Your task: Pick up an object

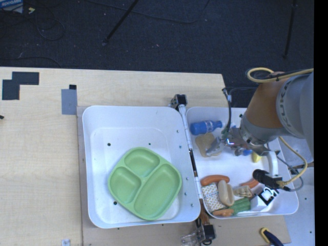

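Near edge of right bin (290, 205): heap of toy food, hot dog (215, 180) on top; gripper (221, 143) low over tan object (206, 143) beside blue bottle (206, 126); grip state cannot tell; step: descent to grasp; next: close, lift.

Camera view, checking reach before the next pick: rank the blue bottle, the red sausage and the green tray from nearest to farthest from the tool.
1. blue bottle, in the right bin, just left of the tool.
2. red sausage, lower in the same bin.
3. green tray, in the left bin.
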